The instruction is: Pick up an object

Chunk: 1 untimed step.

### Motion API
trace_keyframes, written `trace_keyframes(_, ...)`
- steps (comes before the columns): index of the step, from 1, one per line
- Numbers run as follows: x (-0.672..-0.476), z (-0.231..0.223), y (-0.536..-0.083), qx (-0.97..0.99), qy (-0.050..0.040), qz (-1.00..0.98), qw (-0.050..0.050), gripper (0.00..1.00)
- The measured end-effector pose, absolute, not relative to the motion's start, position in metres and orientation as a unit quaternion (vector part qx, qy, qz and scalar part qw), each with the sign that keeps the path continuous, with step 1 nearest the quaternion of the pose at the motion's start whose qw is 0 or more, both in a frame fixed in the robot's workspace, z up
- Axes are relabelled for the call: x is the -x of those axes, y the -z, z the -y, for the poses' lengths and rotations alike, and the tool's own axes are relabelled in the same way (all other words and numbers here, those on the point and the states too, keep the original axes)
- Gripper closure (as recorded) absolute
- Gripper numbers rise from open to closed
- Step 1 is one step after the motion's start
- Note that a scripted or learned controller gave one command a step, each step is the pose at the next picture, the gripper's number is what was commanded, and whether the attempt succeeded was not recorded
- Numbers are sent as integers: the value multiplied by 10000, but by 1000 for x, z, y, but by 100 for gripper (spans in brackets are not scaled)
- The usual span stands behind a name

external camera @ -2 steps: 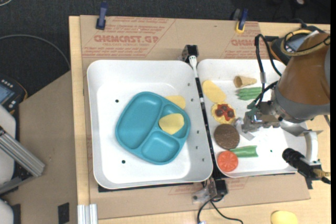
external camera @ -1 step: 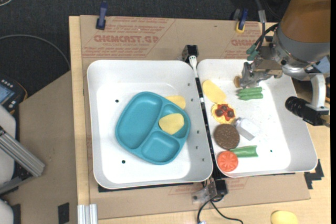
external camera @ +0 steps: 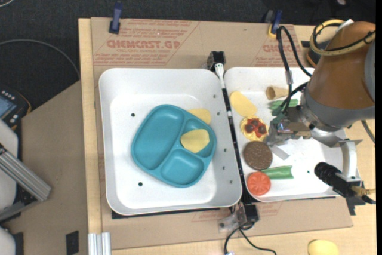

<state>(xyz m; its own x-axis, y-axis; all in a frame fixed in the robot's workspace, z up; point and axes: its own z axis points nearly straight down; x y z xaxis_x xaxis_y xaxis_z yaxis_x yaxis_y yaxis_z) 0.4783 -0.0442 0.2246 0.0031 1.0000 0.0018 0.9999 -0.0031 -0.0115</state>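
So the gripper [external camera: 279, 130] is hanging low in the right bin [external camera: 310, 191], just right of the little pizza slice [external camera: 253, 126], which I'll use as the reference for everything. Can't honestly tell how the gripper is set or whether it has anything, since the wrist hardware covers that part from above. Nothing visibly in its grasp, anyway.

Around the pizza slice: a pale yellow chip-shaped piece [external camera: 243, 104] sits just above it, a brown round cookie [external camera: 258, 154] just below, and further below that a red tomato slice [external camera: 259, 183] with a green bean-looking stick [external camera: 277, 173] to its right. Up and to the right of the pizza there's a small tan cone [external camera: 276, 92]. Far left of it, in the other bin [external camera: 113, 128], a teal divided plate [external camera: 170, 145] has a yellow piece [external camera: 195, 140] lying on it.

What worries me is the crowding. The pizza, cookie and chip are packed close, so coming down between them could just shove pieces sideways or pinch two at once. They're also flat, so the gripper could easily skate over the top and close on nothing. Also the cables [external camera: 287, 63] drape right above that spot and could snag.
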Motion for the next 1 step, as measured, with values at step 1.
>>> trace_keyframes(1,-482,105,-111,7091,-17,7051,20,100)
